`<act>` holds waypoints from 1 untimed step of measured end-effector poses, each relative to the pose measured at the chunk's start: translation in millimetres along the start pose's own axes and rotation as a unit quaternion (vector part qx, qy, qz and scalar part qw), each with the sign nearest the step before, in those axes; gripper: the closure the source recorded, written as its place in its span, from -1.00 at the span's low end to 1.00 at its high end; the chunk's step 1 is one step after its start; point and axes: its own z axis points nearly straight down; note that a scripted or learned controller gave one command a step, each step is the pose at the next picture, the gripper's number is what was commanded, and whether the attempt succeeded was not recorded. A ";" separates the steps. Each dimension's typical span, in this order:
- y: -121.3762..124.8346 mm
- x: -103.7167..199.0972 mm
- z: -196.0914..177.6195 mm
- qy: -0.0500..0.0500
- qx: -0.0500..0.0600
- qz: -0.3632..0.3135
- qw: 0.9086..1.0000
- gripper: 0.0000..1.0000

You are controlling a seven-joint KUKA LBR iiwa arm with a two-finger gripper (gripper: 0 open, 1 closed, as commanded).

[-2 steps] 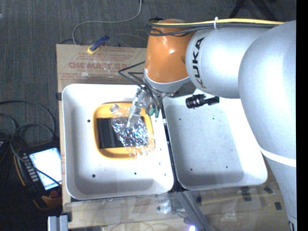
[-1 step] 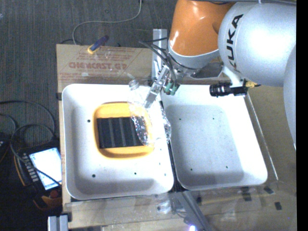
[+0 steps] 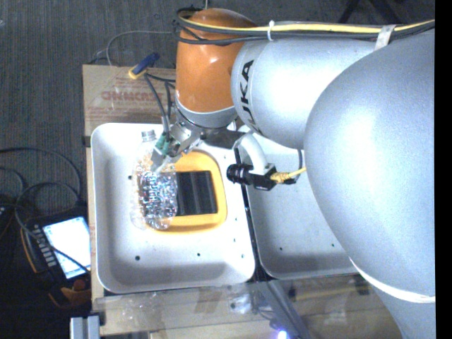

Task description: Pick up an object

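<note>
Looming closest to the lens, my grey arm (image 3: 339, 119) is reaching in from the right and covering much of the right bin (image 3: 296, 253), with my orange band (image 3: 205, 62) sitting above the wrist and yellow and black cables running along the top of it. My gripper (image 3: 167, 149) is hanging over the far part of the left bin (image 3: 113, 189), pointing down at the objects there, and I cannot tell how it is set from this slanted look. Just beneath the tip, a clear plastic bottle (image 3: 154, 193) is lying on its side on the bin floor, its small cap end toward the far wall and its crinkled, glittering body catching the light. Touching it on the right, a yellow-orange tray-like object (image 3: 205, 221) with rounded corners is lying flat, carrying a dark ribbed rectangle in its middle. Both are resting in the bin, the bottle partly overlapping the yellow object's left edge. Beyond the bins, a cardboard sheet (image 3: 120, 101) is lying on the bench, and a lit tablet (image 3: 63, 242) is glowing on the floor to the left.
</note>
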 end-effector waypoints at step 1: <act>-7.2 -77.0 -78.8 -0.003 -0.001 0.199 0.980 1.00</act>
